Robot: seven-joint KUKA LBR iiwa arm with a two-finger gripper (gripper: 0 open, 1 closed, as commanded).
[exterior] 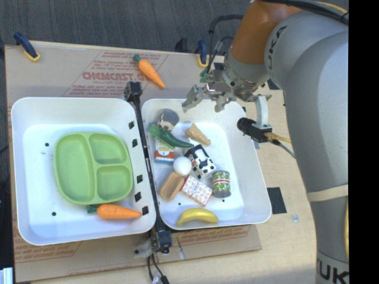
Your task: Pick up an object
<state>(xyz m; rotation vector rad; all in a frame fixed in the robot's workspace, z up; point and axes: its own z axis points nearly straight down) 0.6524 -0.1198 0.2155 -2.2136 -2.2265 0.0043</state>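
Gripper: you see the gripper (206,97) poised over the far edge of the right white bin (251,176), its metal fingers (192,99) spread apart with nothing between them.
Arm: your grey arm with the orange band (260,22) reaches in from the right.
Right bin: you have a jumble here: a yellow plastic banana (198,216) at the near edge, a small green-labelled can (221,183), a pink patterned square packet (196,190), a tan bread roll (172,185), a white egg (182,165), a black-and-white toy cow (201,161), a green pepper-like piece (169,136), a tan cone-shaped wedge (198,134) and a small grey-lidded jar (167,119) near the far left corner.
Left bin: your left white bin (29,176) holds a light green divided plastic tray (93,167), with an orange toy carrot (118,212) just near of it.
Surface: a second orange toy carrot (151,71) lies on the cardboard-covered surface (71,70), far of both bins.
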